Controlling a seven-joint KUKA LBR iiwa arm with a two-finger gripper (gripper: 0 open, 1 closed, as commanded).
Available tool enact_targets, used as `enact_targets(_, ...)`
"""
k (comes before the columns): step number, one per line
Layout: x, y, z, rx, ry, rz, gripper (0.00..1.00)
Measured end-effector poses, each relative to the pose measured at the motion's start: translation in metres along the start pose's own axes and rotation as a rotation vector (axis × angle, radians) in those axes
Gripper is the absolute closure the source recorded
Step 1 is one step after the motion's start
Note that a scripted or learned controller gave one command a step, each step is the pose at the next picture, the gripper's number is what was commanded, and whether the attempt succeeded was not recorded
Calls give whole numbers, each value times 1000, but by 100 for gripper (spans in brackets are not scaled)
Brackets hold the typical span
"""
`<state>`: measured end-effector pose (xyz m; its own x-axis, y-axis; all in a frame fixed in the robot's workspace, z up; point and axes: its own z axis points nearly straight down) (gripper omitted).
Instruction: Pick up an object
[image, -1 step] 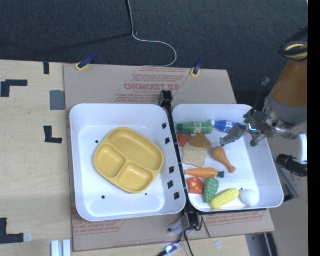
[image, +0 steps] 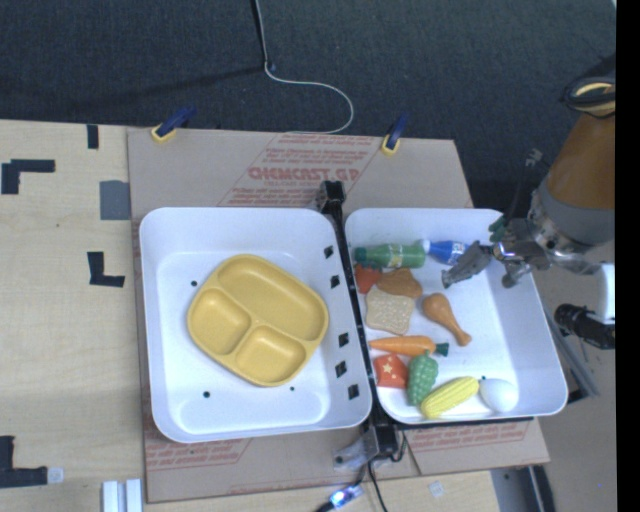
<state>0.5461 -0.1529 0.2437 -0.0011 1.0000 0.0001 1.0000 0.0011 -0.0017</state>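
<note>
The right bin (image: 520, 330) holds several toy foods: a green bottle (image: 390, 256), a blue-capped item (image: 446, 248), a bread slice (image: 390, 312), a chicken drumstick (image: 445, 316), a carrot (image: 405, 346), a corn cob (image: 449, 396), a green vegetable (image: 422, 378), a red piece (image: 390, 371) and a white egg (image: 498, 394). My gripper (image: 489, 266) hangs over the bin's upper right part, just right of the blue-capped item, its fingers spread open with nothing between them.
The left bin (image: 170, 300) holds a yellow divided plate (image: 258, 318). A black divider with clips (image: 342, 290) runs between the bins. Both bins rest on cardboard (image: 290, 170) held by clamps. A cable (image: 310, 90) loops at the back.
</note>
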Motion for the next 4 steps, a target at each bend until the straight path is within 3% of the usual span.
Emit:
enact_targets(3,11,4,137,5,1,0,0)
enact_targets(4,11,5,158,-1,-1,0,0)
